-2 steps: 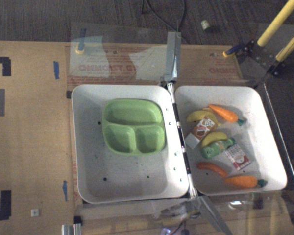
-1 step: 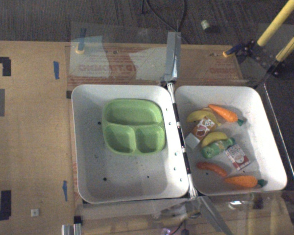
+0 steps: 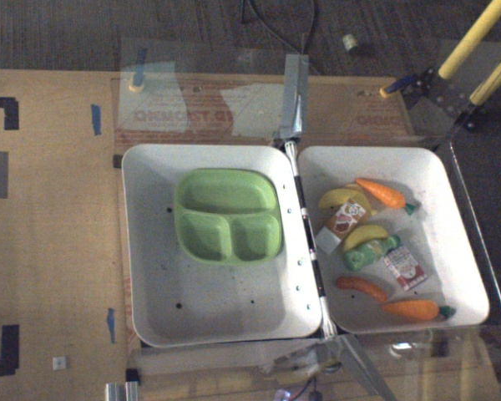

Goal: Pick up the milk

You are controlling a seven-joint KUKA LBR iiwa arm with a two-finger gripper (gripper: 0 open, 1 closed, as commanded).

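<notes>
Nearest the camera, a strip of blue tape (image 3: 110,324) was seen on the brown worktop (image 3: 50,249), just left of the left bin (image 3: 150,266). Two shallow white bins were set side by side, with their inner rims touching along a metal seam.

In the right bin (image 3: 469,261), an orange carrot (image 3: 411,309) was laid along the near wall, with its green end pointing right. Just beyond and to its left, a small red sausage-shaped piece (image 3: 361,287) was placed. Further in, a white packet with red print (image 3: 405,267) was laid flat, and beside it on the left a green toy (image 3: 369,253) was found, with a yellow banana (image 3: 363,236) touching its far side.

The milk (image 3: 344,219), taken to be the carton with a brown and white face, was laid on its side near the right bin's left wall, with its white end turned toward the near left. It was touched by the banana on its right and by a second banana (image 3: 344,197) on its far side. A second carrot (image 3: 382,193) was laid just beyond, near the far wall.

In the left bin, a green divided tray (image 3: 228,215) with three compartments was set toward the far side.

Beyond the bins, a black cable (image 3: 280,7) was looped on the dark floor, and yellow poles (image 3: 480,27) were slanted at the far right.
</notes>
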